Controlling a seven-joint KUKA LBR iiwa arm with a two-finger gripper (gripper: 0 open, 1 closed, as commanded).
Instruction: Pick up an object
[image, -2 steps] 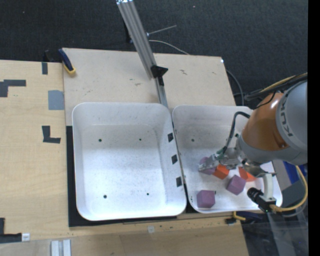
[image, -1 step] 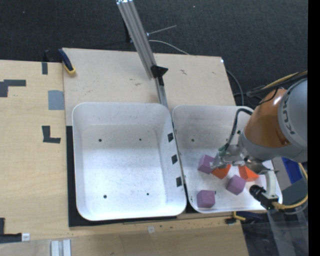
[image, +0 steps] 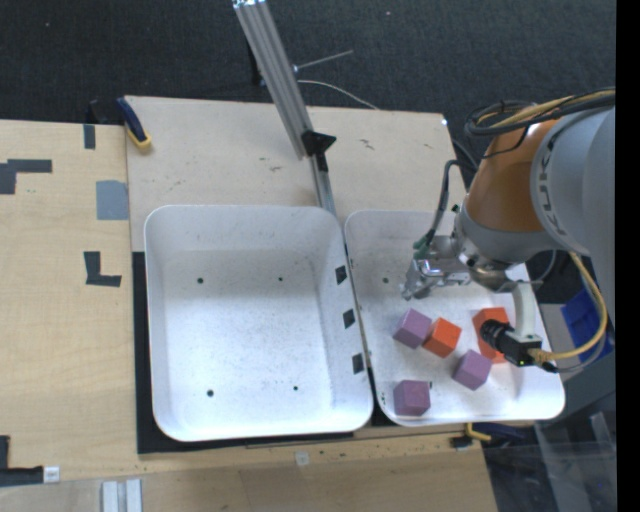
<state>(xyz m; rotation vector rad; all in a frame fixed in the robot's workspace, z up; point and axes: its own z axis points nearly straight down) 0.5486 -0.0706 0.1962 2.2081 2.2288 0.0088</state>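
Note:
The right bin (image: 385, 250) holds three purple cubes (image: 412, 328), (image: 472, 369), (image: 411, 397), an orange cube (image: 443, 337) and a second orange block (image: 490, 327) partly hidden behind the arm. My gripper (image: 425, 277) hangs over the right bin's upper middle, just above the nearest purple cube and apart from it. Nothing shows between its fingers.
The left bin (image: 160, 300) lies beside the right one, with black clips (image: 348, 318) along the shared wall. A slanted metal pole (image: 285, 90) runs down to the bins' back edge. A blue and yellow tool (image: 133, 123) lies at the bench's far left corner.

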